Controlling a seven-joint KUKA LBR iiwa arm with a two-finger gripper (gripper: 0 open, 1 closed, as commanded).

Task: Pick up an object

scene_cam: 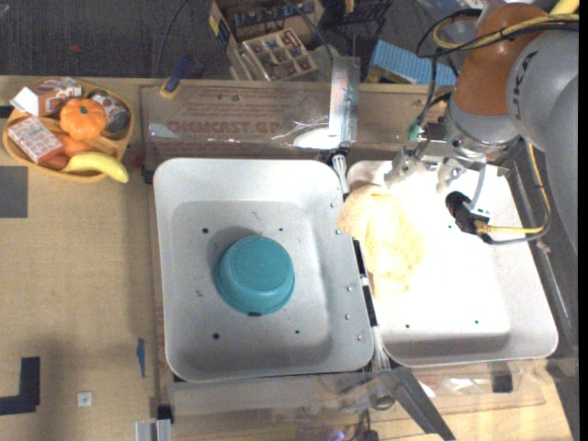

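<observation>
Two white bins sit side by side on the bench, seen from above at a slant. Left bin [184, 191] holds a teal bowl [256, 275], upside down, near the middle of its floor. Right bin [514, 324] holds a pale yellow cloth [384, 232], crumpled, lying against the bin's left wall and spilling toward the divider between the bins. Grey arm [542, 72] with its orange band [487, 58] reaches in from the right, over the far end of the right bin. Gripper [411, 166] hangs at the far left corner of that bin, just above the cloth's upper edge. Glare off the bin floor washes out the tips; cannot tell whether they stand apart or together, nor whether they touch the cloth. Nothing visibly between them. Cloth lies mostly nearer the camera than the gripper, its bulk below and slightly left of it. Bowl is well apart from the gripper, in the other bin. On the bench's far left corner, a shallow basket [18, 143] with a small orange pumpkin [84, 119], a banana [97, 164] and a few packets.
</observation>
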